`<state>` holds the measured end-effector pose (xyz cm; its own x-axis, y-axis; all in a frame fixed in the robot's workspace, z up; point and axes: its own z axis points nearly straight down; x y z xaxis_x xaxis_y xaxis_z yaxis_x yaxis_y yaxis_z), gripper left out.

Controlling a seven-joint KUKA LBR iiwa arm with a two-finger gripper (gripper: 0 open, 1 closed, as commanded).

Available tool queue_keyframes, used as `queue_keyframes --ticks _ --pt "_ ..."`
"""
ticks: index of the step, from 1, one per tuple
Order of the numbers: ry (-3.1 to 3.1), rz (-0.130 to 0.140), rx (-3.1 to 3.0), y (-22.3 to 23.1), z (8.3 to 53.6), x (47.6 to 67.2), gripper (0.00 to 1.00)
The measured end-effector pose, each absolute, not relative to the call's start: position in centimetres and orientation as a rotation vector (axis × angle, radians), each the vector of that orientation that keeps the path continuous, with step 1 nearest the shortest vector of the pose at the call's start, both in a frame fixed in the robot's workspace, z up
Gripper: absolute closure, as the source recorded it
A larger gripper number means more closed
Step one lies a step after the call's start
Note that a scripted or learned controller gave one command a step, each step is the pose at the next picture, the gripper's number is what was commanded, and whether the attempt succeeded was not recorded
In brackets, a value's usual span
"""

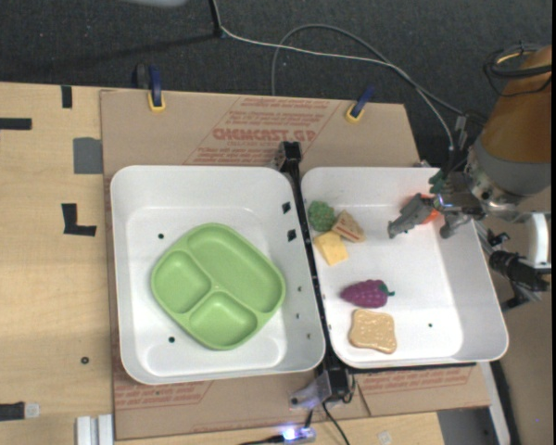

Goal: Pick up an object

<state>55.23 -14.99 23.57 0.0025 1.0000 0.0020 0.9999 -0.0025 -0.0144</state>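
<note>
Toys lie in the right bin [463, 336]: broccoli [321, 215], sandwich [348, 227], cheese [331, 247], grapes [364, 293], toast [373, 332]. We see the gripper [427, 219] above the bin's far right part, fingers spread and holding nothing, something orange just beside them. We judge this the approach; next it must settle over one toy, descend and close.

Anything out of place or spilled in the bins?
Nothing stands out. The green divided plate sits flat in the left bin. Toy broccoli, sandwich, cheese, grapes and toast all lie inside the right bin.
</note>
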Motion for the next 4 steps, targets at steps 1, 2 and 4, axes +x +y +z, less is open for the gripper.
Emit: queue_keyframes --ticks 1,2,4 --pt "-2.222 0.002 -2.219 -15.0 24.3 55.5 0.0" --pt "-2.219 0.006 -2.217 -13.9 18.7 55.6 0.0" --pt "-2.224 0.003 -2.22 -13.9 8.2 56.5 0.0"
